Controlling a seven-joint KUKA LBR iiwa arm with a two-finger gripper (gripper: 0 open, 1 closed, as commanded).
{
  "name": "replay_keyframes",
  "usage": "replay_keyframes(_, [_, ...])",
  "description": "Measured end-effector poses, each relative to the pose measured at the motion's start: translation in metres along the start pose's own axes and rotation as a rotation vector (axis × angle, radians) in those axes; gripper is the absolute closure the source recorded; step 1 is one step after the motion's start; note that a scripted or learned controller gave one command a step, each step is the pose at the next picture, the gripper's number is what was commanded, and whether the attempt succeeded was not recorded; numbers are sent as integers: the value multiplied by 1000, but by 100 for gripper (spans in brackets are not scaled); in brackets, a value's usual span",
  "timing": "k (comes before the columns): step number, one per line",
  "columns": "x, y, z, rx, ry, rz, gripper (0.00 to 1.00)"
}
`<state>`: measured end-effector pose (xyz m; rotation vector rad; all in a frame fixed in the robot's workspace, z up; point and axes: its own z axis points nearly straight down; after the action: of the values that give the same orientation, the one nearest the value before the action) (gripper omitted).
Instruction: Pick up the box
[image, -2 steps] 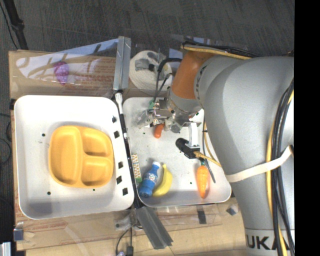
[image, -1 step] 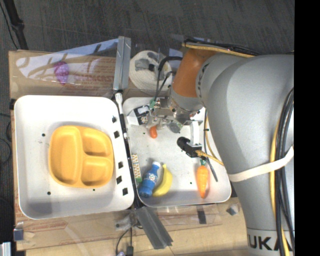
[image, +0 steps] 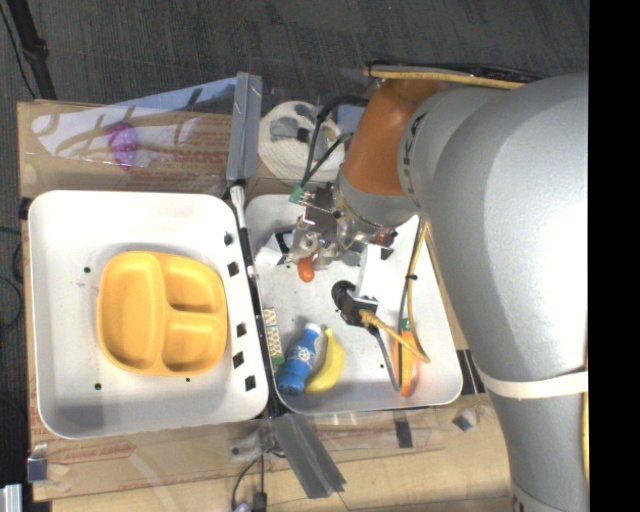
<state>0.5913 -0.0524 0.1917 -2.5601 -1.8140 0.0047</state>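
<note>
A wooden bench (image: 150, 470) bears two white bins. The grey arm (image: 500, 200) covers much of the right bin (image: 440, 385). Its gripper (image: 318, 243) sits low among cables, and I cannot tell whether it grips anything. The box (image: 378, 268) seems to be the flat white shape just right of the gripper, inside the right bin. It is half hidden under the arm, its edges unclear.

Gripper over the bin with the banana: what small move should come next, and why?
Probably a short sideways shift toward the arm's side. The gripper sits beside, not over, what looks like the white box, so it likely needs centering above that before descending. The blue bottle and banana lie apart, nearer the camera.
</note>
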Motion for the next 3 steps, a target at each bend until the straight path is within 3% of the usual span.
replay_keyframes(1, [7, -35, -43, -1, 0, 267, 100])
replay_keyframes(2, [-19, -74, -61, 2, 0, 309, 100])
replay_keyframes(3, [-19, -116, -63, 4, -2, 724, 100])
